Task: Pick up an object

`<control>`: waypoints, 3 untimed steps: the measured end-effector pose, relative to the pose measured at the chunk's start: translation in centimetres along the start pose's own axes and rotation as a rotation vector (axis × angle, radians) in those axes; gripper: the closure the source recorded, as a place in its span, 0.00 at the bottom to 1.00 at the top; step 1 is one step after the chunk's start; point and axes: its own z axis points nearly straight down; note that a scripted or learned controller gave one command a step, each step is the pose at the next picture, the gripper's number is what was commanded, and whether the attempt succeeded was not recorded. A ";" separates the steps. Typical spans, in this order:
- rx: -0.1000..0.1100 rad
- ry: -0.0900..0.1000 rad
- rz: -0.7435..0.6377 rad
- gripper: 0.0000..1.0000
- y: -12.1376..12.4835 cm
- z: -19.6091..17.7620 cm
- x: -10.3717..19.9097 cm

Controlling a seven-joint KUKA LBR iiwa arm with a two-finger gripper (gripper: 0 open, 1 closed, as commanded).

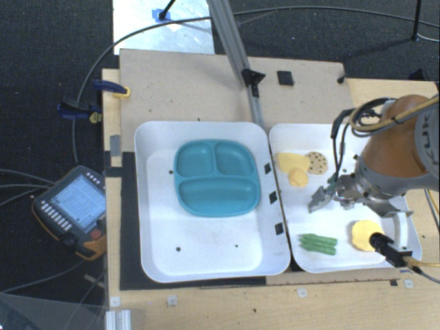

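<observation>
You have two white bins side by side on the bench. The left bin (158, 253) holds a teal divided plate (217, 178), set toward its upper half, well apart from everything in the other bin.

The right bin (287, 184) carries the small food pieces. Near its upper left sit two yellow pieces (294, 168), one larger above a smaller one, touching or nearly so, and just beside them to the right a round cookie (316, 161) with dark specks. Toward the lower edge lie the green beans (318, 243), and to their right a yellow round piece (364, 234), partly covered by a black part of the arm.

The arm (402, 150) reaches in from the right and covers much of that bin's right half. Its gripper (322, 199) hangs in the middle of the bin, between the cookie above and the beans below, near both but touching neither as far as you can see. How far its jaws stand apart I cannot tell (the tip is small and blurred), and nothing shows between them.

Outside the bins, a handheld pendant (74, 205) lies at the left, and blue clamps (93, 100) grip the board's left edge.
</observation>
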 end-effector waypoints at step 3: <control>-0.009 -0.001 -0.004 1.00 0.3 -0.6 0.3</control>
